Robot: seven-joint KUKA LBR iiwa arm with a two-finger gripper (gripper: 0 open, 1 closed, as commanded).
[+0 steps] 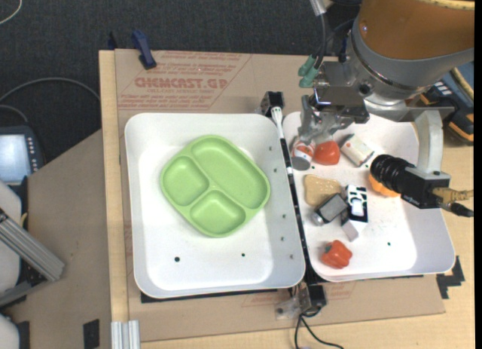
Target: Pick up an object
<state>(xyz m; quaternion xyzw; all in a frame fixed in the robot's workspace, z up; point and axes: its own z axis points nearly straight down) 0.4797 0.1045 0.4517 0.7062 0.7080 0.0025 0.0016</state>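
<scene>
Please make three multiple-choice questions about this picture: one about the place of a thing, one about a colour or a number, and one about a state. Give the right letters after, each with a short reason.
1. Where does the green tray lie?
A. in the left bin
B. in the right bin
C. on the cardboard outside the bins

2. How many compartments does the green tray have?
A. two
B. three
C. five

3. Where is the gripper now?
A. high over the left bin
B. low at the far end of the right bin
C. outside both bins, over the cardboard

Answers:
1. A: the tray rests on the floor of the left bin.
2. B: its ridges divide it into three hollows.
3. B: it hangs in the right bin, beside a red object at that bin's far end.
</scene>
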